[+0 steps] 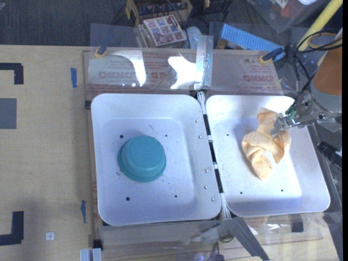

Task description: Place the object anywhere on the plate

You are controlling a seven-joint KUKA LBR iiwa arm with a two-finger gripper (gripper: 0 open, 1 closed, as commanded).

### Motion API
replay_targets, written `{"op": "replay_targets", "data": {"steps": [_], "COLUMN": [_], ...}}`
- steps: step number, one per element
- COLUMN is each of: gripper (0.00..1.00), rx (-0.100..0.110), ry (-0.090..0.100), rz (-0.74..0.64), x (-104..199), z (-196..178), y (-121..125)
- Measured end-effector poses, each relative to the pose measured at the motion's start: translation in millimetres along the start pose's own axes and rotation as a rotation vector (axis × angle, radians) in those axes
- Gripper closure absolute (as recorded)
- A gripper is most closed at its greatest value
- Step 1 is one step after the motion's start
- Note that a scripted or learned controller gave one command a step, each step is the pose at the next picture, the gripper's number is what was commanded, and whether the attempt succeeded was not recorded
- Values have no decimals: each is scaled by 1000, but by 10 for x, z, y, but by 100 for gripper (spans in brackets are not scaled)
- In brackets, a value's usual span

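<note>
**Cloth under the gripper, plate in the far bin**

Far left of the jaws, across the seam between the bins, the left bin (pixel 106 110) holds the plate (pixel 142 157): a round teal piece, smooth and matte like plastic, with a raised rim, resting flat near the middle of the speckled white floor. That bin is a shallow moulded tray with rounded corners and a few small dark holes. Nearer, the right bin (pixel 310 194), of the same white glossy make, holds the cloth (pixel 265 148), a soft pale yellow-orange rag, crumpled into folds and lying well apart from the plate. At its upper right edge the gripper (pixel 284 122) sits low over the fabric, its tip touching or just above a fold. Whether the jaws are spread or closed on the cloth I cannot tell.
</note>
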State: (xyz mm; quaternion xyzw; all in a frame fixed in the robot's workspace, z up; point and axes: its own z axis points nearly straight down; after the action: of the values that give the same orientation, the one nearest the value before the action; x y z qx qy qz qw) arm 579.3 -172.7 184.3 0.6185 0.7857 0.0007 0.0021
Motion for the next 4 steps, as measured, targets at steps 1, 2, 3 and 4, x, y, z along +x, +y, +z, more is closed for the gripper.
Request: {"op": "replay_targets", "data": {"steps": [1, 2, 3, 4], "gripper": [100, 100, 100, 100], "rx": [1, 2, 0, -2], "ry": [0, 3, 3, 2], "rz": [-1, -403, -803, -1202], "x": [-7, 543, 953, 1474], "z": [-409, -367, -323, -444], "y": [10, 208, 321, 374]}}
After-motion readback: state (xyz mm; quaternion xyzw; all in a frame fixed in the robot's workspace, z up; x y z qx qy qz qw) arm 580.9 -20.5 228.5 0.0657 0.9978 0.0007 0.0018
